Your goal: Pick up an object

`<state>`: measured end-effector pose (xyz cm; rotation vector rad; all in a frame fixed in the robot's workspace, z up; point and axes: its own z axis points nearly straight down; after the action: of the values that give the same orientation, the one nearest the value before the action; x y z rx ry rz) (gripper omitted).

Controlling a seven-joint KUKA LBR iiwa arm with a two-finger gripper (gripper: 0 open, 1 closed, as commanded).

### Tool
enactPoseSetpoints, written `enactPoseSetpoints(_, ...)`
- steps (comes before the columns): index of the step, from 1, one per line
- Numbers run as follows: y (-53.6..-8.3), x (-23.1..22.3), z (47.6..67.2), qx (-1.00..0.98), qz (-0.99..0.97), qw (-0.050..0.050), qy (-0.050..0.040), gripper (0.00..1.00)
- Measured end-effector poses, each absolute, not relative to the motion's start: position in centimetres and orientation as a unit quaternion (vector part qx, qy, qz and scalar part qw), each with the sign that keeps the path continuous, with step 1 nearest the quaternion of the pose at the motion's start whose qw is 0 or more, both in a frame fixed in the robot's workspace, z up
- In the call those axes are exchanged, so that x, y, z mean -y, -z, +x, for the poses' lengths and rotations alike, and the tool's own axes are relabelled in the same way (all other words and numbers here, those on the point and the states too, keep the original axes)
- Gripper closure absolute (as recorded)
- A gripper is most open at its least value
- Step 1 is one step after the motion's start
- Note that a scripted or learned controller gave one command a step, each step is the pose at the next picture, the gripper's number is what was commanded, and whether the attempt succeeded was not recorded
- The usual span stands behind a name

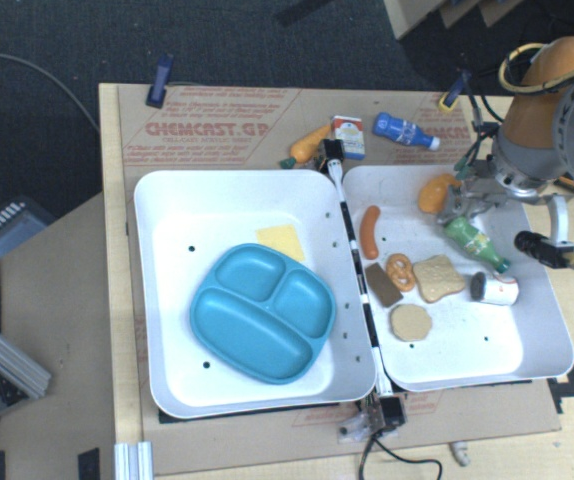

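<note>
The left bin (157,268) holds a blue divided plate (262,313) with a yellow cheese slice (281,239) touching its upper edge. The right bin (527,353) holds the small food items. The grey arm (542,118) reaches in from the right, its gripper (464,203) low over the bin's upper part; how wide it stands cannot be told. A green bottle (474,242) lies tilted just below the gripper, an orange piece (433,194) just beside it on the left. Farther off lie a toast slice (438,277), a round cookie (410,322), a sausage (369,230) and a pretzel (399,270).
</note>
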<state>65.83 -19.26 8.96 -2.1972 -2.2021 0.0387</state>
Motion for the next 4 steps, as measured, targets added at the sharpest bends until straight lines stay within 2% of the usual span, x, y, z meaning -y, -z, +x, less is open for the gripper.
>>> enactPoseSetpoints(1,-8.5,15.9,63.2,0.707,-0.707,0.0,0.0001,1.0)
enactPoseSetpoints(2,-8.5,15.9,63.2,0.707,-0.707,0.0,0.0,0.0)
enactPoseSetpoints(3,-9.4,19.0,66.7,0.707,-0.707,-0.002,0.0004,0.0)
enactPoseSetpoints(4,-10.4,19.0,66.8,0.708,-0.707,-0.003,0.0006,1.0)
